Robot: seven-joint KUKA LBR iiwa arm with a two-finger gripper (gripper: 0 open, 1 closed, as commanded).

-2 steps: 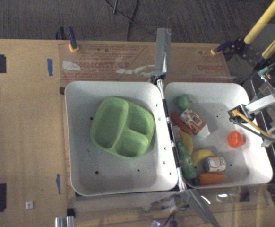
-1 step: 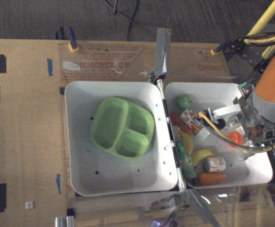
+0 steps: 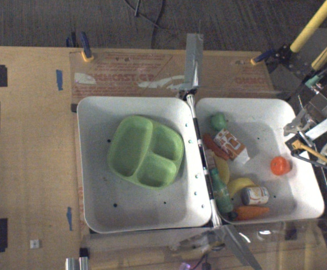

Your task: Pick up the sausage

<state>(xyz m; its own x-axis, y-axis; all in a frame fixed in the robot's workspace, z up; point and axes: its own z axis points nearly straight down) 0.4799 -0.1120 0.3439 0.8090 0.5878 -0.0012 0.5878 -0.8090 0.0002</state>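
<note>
We are at the very start of the job: getting to the sausage (image 3: 212,145). Nothing is picked up yet.

Our landmark is the little carton (image 3: 230,143) in the right bin (image 3: 264,110). The sausage is the reddish, long thing touching the carton's left side, squeezed between the carton and the bin's left wall. Just below the carton lies a yellow banana (image 3: 224,170). Farther below it stands a small can (image 3: 255,196). To the carton's right, well apart, sits an orange ball (image 3: 280,165).

Our hand (image 3: 303,136) hangs far to the right of the carton, over the bin's right rim, past the orange ball. We cannot tell if the hand is spread apart or pressed together; it looks too jumbled there.

Next, we think the hand must cross over the carton and come down on the sausage. That looks tricky, because the carton and the wall crowd it on both sides. The hand should line up across the sausage so it does not grab the carton.
</note>
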